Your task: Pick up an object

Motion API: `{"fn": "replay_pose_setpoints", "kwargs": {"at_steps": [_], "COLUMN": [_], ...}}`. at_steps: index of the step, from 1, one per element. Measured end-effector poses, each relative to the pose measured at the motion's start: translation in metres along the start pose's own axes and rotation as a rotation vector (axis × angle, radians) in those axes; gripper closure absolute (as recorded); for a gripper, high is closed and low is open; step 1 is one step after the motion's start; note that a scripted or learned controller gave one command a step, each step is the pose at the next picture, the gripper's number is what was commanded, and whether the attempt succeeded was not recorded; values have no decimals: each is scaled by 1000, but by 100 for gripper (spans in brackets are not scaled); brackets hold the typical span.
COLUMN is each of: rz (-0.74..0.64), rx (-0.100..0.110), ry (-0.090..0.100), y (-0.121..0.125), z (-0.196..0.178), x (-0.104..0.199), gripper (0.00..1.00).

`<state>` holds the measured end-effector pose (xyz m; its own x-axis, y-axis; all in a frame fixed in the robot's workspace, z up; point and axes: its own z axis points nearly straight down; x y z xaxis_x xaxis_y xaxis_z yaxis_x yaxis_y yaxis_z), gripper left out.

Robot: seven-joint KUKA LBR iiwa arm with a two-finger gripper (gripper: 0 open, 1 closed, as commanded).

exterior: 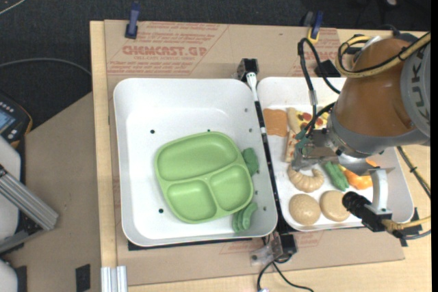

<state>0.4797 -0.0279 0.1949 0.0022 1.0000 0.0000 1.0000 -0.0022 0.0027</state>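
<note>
My gripper (302, 161) hangs low in the right bin (404, 205), under the arm's orange wrist band. It sits just above a tan ring-shaped pastry (306, 180) and beside a pizza slice (298, 124). Around it lie toy foods: an orange-brown bread slice (275, 123), two round buns (304, 209) (334, 204), a green vegetable (335, 175) and an orange piece (357, 180). The wrist hides part of the pile behind it.
The left bin (137, 106) holds a green divided plate (204, 176) with two small green toy pieces (250, 161) (243, 218) at its right edge. A black divider strip (260, 123) runs between the bins. Cables loop over the arm at the upper right.
</note>
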Motion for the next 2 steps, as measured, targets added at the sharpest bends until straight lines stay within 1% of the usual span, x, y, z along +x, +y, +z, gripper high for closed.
{"fn": "replay_pose_setpoints", "kwargs": {"at_steps": [1, 2], "rz": [-10, -12], "rx": [7, 2], "ry": [4, 4], "y": [-1, 0], "z": [11, -5], "x": [71, 155], "gripper": [100, 100]}}
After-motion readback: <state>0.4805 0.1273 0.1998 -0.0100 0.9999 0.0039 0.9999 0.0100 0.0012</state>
